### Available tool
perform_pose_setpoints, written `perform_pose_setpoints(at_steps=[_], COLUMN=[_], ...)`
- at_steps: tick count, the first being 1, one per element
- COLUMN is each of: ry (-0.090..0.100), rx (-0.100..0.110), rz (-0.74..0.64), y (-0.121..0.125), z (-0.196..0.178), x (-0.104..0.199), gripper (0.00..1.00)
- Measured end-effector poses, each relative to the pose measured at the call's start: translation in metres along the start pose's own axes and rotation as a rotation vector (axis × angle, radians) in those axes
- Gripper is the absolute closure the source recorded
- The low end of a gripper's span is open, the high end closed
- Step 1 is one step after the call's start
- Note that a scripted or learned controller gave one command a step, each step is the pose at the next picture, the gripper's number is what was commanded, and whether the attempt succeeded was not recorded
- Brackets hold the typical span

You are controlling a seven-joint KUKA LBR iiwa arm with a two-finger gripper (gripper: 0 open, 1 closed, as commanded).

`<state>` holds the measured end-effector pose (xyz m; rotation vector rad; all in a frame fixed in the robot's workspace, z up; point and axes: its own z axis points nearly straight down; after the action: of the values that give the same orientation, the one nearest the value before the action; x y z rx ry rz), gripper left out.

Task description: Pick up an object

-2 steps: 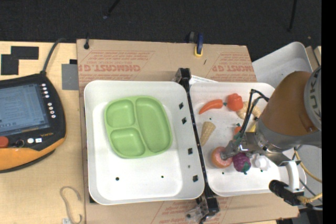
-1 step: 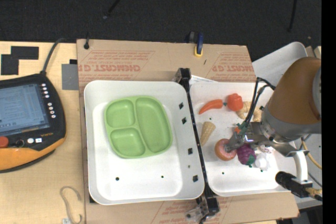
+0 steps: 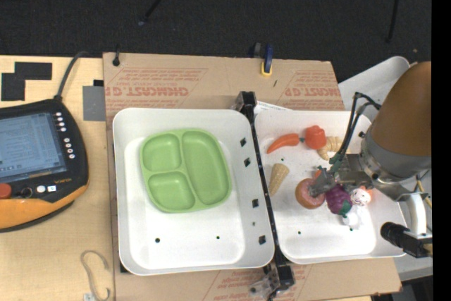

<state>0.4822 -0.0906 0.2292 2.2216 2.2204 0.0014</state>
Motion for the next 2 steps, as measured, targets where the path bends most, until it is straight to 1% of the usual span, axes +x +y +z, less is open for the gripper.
perform_pose_setpoints(at_steps=[1, 2], ry=[0.001, 0.0], rx=[0.003, 0.007], rz=[-0.005, 0.0], y=[0.023, 0.02], z=[-0.004, 0.01], x=[0.056, 0.059], gripper=[1.0, 1.0])
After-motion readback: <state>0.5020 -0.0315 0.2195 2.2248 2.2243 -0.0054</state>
